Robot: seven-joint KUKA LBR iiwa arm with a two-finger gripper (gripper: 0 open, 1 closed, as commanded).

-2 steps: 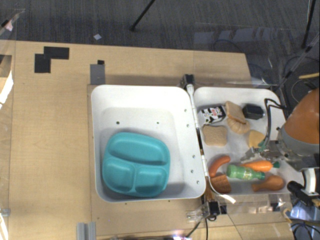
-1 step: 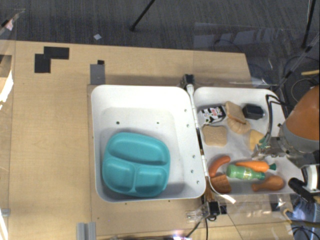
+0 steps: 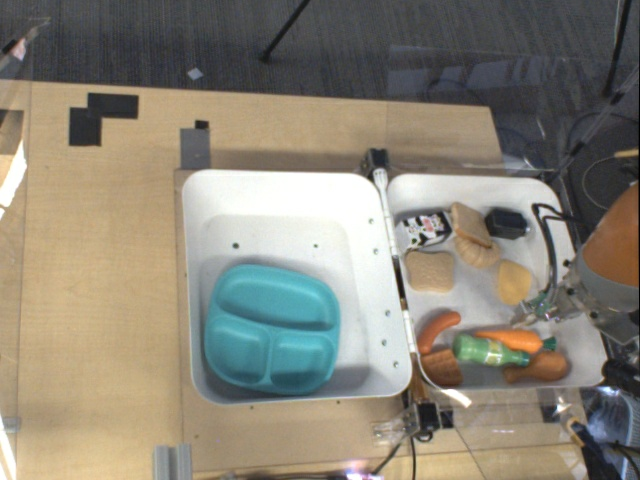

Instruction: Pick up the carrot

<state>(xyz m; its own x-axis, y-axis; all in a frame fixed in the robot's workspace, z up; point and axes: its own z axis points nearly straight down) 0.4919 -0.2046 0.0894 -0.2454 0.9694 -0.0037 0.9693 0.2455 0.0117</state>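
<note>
The carrot (image 3: pixel 510 340) is orange with a green top and lies near the front of the right bin (image 3: pixel 470 183). It rests on a green bottle (image 3: pixel 480 351) and a brown piece (image 3: pixel 540 368). My gripper (image 3: pixel 540 310) comes in from the right, with its tip just above and behind the carrot's right end. Nothing is visibly in its grasp. The orange band of the arm (image 3: pixel 612 240) shows at the right edge.
The right bin also holds a red sausage (image 3: pixel 438 328), a bread slice (image 3: pixel 432 271), a croissant (image 3: pixel 472 236), a yellow wedge (image 3: pixel 514 283), a black object (image 3: pixel 505 222) and a black-and-white item (image 3: pixel 425 228). A teal divided tray (image 3: pixel 272 328) sits in the left bin (image 3: pixel 230 203).
</note>
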